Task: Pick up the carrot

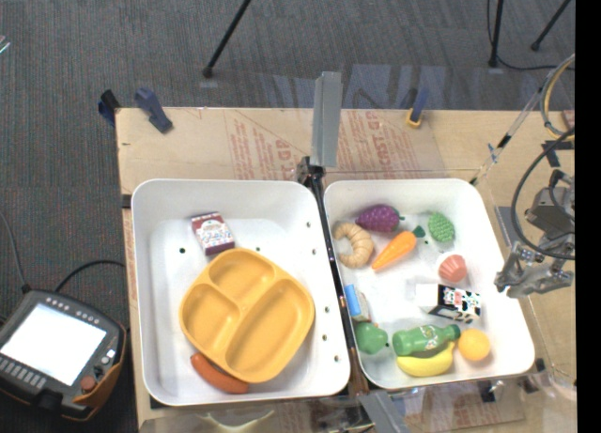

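Camera view, single entry.

Hidden or unclear: the claw sits at the right edge of the frame, outside the right bin, over the counter. It reads as a grey metal cluster with cables above it; whether it is spread or pressed together cannot be told. Nothing shows between its tips. A red-brown sausage-shaped item is partly covered by the yellow tray. A small blue item by the right bin's left wall is too small to identify.

Right bin, contents: carrot, orange, tapered, smooth plastic, green stub at its upper-right end, lying on a slant in the upper middle of the bin. Just left of it, a tan ridged croissant; above it, purple grapes, bumpy. A green textured oval lies to its right, a pink ribbed shell shape lower right. Along the bottom: a black-and-white carton, green bottle, banana, an orange ball, a green rounded piece.

Left bin: the yellow tray, three compartments, rounded corners, tilted; a small maroon box at its upper left.

Room: bare white floor lies below and to the right of the carrot, between it and the carton. The croissant and grapes crowd its left and upper sides.
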Controlling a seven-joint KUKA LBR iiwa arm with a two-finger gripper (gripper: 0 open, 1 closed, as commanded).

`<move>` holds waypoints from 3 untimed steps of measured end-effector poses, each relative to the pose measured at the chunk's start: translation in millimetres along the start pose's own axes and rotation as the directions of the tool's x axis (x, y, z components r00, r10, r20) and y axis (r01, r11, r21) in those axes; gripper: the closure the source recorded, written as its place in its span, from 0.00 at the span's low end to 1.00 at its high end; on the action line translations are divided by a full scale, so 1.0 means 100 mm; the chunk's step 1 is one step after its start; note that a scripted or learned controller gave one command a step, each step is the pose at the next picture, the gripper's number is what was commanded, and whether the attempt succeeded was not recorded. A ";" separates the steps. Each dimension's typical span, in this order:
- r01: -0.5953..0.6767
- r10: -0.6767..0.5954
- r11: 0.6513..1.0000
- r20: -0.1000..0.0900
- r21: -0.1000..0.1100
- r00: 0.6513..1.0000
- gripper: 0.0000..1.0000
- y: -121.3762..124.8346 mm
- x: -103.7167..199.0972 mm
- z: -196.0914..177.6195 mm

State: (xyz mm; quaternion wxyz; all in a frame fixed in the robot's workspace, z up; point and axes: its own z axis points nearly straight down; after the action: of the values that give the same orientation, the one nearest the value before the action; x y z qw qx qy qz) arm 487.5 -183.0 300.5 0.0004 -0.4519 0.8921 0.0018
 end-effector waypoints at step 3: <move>0.932 -0.932 0.363 0.003 0.001 0.363 1.00 -0.18 -0.01 -0.12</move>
State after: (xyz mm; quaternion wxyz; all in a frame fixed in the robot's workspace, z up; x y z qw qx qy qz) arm 502.8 -193.3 312.6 0.0027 -0.8765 0.4814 0.0024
